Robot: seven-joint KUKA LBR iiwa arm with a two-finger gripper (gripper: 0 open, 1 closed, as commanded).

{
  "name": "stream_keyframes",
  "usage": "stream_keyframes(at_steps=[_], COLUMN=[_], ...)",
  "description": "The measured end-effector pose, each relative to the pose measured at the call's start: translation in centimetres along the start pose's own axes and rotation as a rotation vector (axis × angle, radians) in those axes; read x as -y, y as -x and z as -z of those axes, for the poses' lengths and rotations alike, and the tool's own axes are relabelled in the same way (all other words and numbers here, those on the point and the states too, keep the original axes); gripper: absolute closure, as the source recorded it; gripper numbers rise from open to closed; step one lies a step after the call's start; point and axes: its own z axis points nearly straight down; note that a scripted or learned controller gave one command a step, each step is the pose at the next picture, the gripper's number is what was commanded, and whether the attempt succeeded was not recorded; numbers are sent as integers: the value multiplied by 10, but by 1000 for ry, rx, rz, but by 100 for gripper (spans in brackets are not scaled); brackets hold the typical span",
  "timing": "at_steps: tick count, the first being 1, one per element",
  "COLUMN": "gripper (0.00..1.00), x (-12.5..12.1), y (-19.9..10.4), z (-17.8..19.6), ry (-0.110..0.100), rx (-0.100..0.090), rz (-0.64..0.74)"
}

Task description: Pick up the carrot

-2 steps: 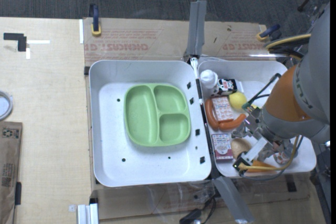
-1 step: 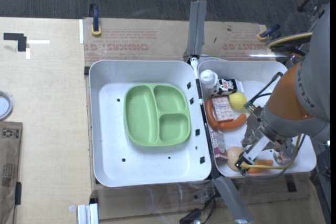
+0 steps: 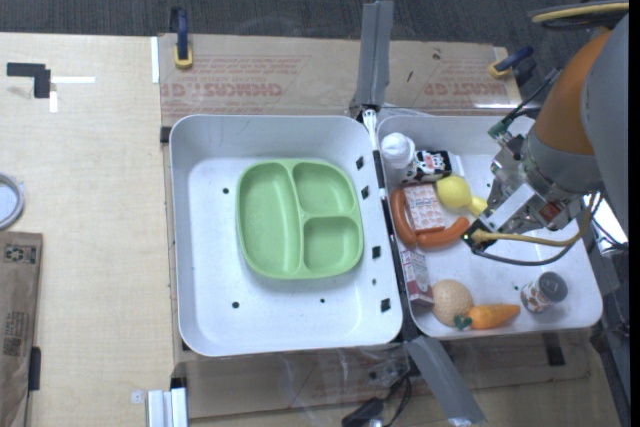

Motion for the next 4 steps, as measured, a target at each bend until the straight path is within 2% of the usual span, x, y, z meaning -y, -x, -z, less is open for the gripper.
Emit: stream_keyframes(at_steps=[1, 4], gripper=[100, 100], x=[57, 55], y=[14, 14], z=[0, 22], ry=[-1, -8], rx=[1, 16], rz=[-158, -147])
